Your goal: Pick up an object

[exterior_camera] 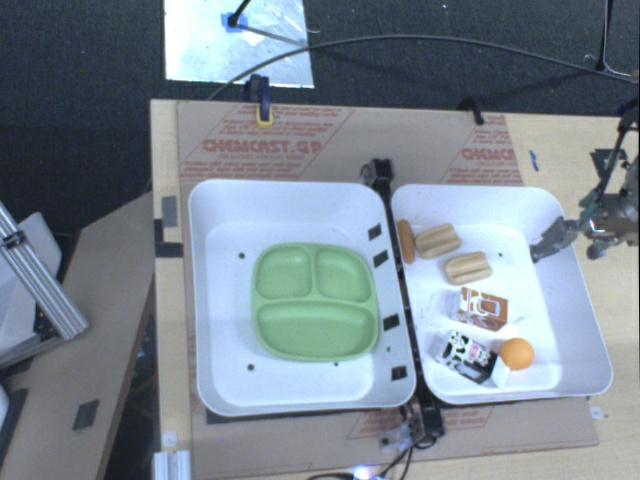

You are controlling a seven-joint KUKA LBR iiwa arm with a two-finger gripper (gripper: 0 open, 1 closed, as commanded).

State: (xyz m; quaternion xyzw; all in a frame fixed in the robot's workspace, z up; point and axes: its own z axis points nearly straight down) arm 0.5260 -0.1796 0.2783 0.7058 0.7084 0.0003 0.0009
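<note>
Pincer (548, 240): reaching in from the frame's right edge, hovering over the right bin's (575, 298) upper right rim; whether gripping, cannot tell. Orange (516, 353): lying at that bin's lower right.

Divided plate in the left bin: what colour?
Light green. The divided plate has three compartments and sits in the left bin; the camera view shows it clearly.

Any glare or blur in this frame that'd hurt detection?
Camera view: the foil sheet on the floor glares brightly; both white bins look near washed-out, with soft shadows only; the end effector at the right edge is slightly blurred; the orange ball and green plate stay sharp.
</note>
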